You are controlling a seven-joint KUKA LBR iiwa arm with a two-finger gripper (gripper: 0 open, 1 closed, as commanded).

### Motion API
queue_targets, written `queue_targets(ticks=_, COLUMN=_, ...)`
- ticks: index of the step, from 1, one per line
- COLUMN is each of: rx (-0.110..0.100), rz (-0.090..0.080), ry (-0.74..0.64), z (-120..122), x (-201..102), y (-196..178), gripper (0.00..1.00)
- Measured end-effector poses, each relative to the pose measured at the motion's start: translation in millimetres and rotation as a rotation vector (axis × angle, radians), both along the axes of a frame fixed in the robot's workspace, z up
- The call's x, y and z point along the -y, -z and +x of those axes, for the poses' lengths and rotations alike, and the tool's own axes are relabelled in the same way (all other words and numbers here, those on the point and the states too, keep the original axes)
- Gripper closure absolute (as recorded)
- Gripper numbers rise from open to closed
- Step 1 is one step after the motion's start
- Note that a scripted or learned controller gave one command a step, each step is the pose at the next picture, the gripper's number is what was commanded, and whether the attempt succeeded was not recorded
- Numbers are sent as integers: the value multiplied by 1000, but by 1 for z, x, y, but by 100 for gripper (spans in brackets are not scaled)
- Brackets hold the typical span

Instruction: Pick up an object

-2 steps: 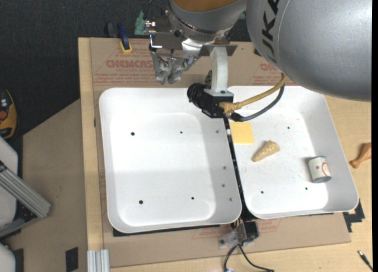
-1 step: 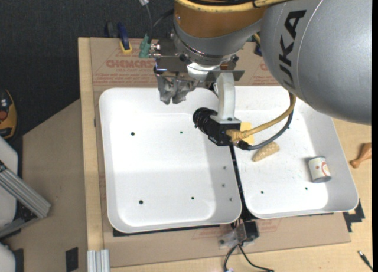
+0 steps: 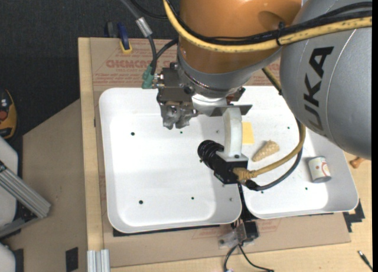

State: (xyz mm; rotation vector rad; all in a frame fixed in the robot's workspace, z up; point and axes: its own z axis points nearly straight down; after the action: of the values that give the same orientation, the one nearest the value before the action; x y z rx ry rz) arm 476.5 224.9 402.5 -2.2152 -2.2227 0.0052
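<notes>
Gripper low over left shallow white bin, finger state impossible to tell; tan cone-shaped object and small white cylinder in right bin.

Brown bench board over dark, perhaps carpeted, floor.

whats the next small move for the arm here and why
Probably shift the gripper toward the right bin before descending. It hangs above the left bin, over bare white floor, while the visible objects lie in the right bin: a tan cone-shaped piece, a yellow piece and a small white cylinder. The cone looks the nearest clear target.
</notes>
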Motion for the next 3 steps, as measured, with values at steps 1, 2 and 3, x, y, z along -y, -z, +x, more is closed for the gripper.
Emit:
queue_targets(ticks=1, rx=22, rz=8, ry=1, z=3, x=1, y=-142, gripper=100)
queue_targets(ticks=2, rx=4, rz=0, ry=2, z=2, x=0, y=-133, gripper=0)
queue_targets(ticks=3, rx=8, rz=1, ry=0, z=3, x=-1, y=-144, gripper=100)
